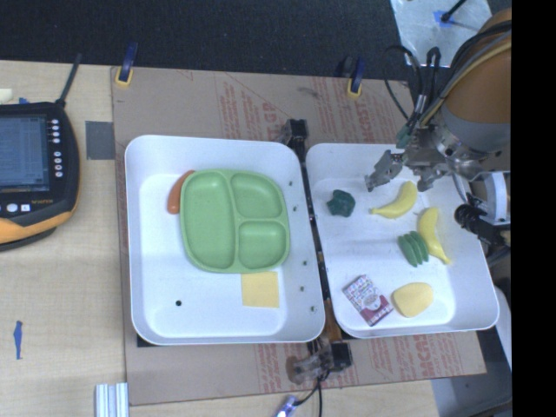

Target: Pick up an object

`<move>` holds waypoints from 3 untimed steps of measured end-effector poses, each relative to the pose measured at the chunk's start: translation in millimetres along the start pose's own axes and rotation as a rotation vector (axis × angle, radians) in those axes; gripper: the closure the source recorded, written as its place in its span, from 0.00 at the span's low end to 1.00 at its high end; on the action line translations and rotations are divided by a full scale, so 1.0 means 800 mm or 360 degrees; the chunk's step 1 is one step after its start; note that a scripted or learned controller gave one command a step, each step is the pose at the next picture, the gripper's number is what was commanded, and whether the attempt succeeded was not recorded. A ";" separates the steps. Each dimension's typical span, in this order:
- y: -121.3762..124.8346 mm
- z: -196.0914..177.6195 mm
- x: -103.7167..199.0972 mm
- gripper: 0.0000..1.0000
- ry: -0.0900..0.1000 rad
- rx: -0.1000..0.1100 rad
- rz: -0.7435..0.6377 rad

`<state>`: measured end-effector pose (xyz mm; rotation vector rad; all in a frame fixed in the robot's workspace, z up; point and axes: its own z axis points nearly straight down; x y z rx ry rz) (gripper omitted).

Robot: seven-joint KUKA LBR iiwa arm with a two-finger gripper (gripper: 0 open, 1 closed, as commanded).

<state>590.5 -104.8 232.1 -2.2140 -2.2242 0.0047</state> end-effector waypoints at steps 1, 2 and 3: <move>0.063 0.176 0.000 0.00 -0.0003 0.0002 -0.0004; 0.020 0.176 0.015 0.00 -0.0002 0.0001 0.0002; 0.020 0.163 0.013 1.00 -0.0005 0.0005 -0.0002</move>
